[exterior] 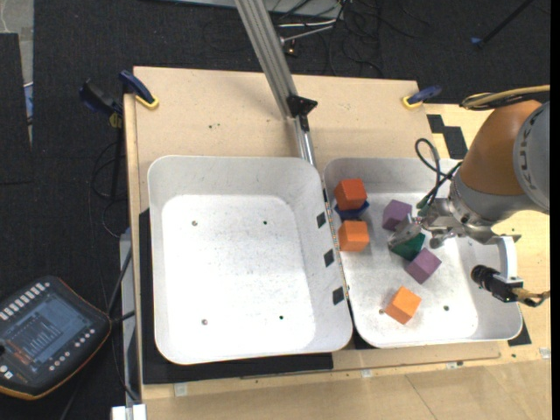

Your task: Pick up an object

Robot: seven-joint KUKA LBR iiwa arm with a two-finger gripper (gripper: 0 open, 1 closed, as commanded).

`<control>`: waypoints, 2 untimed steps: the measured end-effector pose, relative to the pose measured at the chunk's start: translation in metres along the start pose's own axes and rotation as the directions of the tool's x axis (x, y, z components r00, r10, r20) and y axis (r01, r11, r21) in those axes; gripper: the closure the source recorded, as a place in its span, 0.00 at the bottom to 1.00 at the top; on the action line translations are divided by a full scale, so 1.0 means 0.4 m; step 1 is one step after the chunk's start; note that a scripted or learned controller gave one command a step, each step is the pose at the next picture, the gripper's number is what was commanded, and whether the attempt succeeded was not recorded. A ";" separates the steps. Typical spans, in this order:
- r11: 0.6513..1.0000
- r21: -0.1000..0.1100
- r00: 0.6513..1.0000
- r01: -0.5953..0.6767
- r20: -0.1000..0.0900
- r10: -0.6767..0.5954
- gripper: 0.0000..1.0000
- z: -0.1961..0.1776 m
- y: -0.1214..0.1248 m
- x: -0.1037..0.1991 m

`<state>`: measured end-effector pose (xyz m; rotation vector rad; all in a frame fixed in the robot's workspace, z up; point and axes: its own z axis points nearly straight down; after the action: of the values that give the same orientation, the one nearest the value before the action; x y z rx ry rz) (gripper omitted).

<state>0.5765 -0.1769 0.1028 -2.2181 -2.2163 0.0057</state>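
My arm (pixel 503 160), grey with its orange band, reaches in from three o'clock over the right bin (pixel 499 326) on the desk (pixel 219 103). My claw (pixel 411 233) sits low at the middle of that bin, pressed against a dark green block (pixel 407 248); whether the fingers are spread or closed on it I cannot tell, since the wrist hides them.

Blocks ring the claw. A purple block (pixel 396 213) lies just at its eleven o'clock, and a second purple block (pixel 423 265) touches the green one at five o'clock. An orange block (pixel 352 192) rests on a blue block (pixel 357 207) toward the bin's ten o'clock corner, with another orange block (pixel 353 235) just below them at six o'clock. A third orange block (pixel 403 305) lies apart, near the bin's six o'clock wall.

The left bin (pixel 166 261) stands beside the right one, their walls touching at the middle of the desk. A metal pole (pixel 267 46) slants in from twelve o'clock, and a handheld control pendant (pixel 44 335) lies on the floor at eight o'clock.
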 end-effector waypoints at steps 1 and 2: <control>1.000 -0.008 1.000 0.000 0.002 0.000 1.00 -0.036 0.005 -0.002; 1.000 -0.012 1.000 -0.001 0.004 0.001 1.00 -0.151 0.001 -0.020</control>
<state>0.5774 -0.1849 0.1632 -2.2269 -2.2237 -0.0031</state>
